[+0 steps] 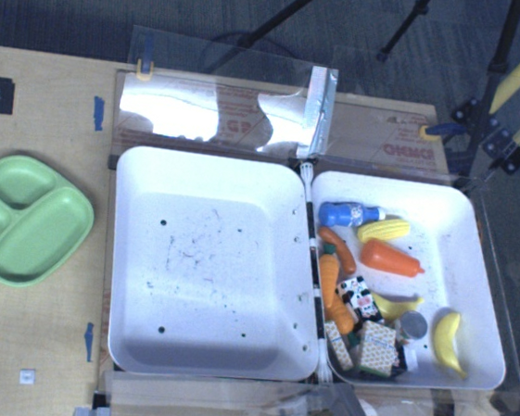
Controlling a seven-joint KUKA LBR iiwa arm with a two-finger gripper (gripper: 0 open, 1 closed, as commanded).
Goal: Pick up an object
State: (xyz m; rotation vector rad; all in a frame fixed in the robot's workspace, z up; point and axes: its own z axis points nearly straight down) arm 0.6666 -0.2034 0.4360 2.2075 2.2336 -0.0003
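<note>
Nearest me, a patterned box (376,348) lies at the front of the right bin (448,198). Left to right: green divided plate (26,218) on the bench, left bin (213,167), then the right bin's pile with blue bottle (348,213), corn cob (383,230), orange carrot (390,257) and banana (448,340). I cannot tell the gripper state.

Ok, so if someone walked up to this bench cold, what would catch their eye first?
Probably the heap of bright toy food crowded into the right bin: a banana, a corn cob, carrots and a blue bottle. Next, the green divided plate sitting on the bench, left of the bins.
</note>
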